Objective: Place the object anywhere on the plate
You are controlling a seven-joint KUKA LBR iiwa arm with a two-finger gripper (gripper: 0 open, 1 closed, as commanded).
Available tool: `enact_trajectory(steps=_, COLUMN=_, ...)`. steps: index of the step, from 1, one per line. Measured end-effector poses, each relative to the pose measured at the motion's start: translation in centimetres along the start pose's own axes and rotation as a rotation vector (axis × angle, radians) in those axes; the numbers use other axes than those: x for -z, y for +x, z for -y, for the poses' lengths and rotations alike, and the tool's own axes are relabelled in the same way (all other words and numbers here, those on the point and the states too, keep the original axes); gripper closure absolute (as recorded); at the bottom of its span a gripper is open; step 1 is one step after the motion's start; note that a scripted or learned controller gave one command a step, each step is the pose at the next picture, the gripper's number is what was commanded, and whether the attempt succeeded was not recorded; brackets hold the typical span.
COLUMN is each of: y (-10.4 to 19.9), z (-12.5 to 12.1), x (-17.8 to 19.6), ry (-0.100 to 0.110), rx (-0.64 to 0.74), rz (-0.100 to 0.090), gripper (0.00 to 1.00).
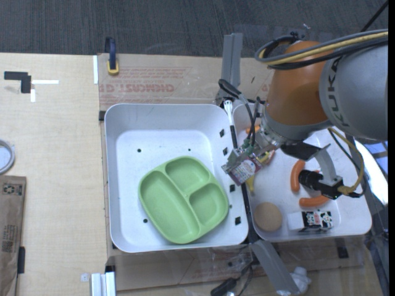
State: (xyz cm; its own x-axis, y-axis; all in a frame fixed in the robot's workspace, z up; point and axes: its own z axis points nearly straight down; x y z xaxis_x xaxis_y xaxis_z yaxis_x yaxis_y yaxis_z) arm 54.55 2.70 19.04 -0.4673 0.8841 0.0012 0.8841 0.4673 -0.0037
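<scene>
Camera view: the gripper [244,162] hangs over the wall shared by the two bins, just right of the green plate [183,199]; a small packet-like object [242,170], grey with pink and yellow markings, sits at its fingertips and appears clamped between them, clear of the bin floor, though the grip is partly hidden by the wrist; the plate, a three-compartment tray, lies in the left bin [117,165], down and to the left of the packet, its nearest rim just beside it; the packet's long axis cannot be told; the single arm [296,103] enters from the plate's right, its orange band above the wrist and the gripper pointing downward with a slight lean toward the plate. Judgement: the coming move is a short carry leftward and down over the plate's right compartment. In the right bin [355,224], right of the plate, lie a tan round object [268,216], orange sausage-shaped pieces [297,174] and a small printed box [316,219].
</scene>
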Motion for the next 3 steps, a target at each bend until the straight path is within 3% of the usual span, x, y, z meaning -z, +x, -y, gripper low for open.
enact_trajectory(steps=1, y=-0.9, z=-2.4, x=0.0, ry=-0.001, rx=-0.131, rz=0.001, gripper=1.00)
enact_trajectory(steps=2, y=6.5, z=-2.8, x=-0.1, ry=0.002, rx=-0.173, rz=0.001, gripper=1.00)
enact_trajectory(steps=3, y=6.4, z=-2.8, x=0.0, ry=0.001, rx=-0.174, rz=0.001, gripper=0.00)
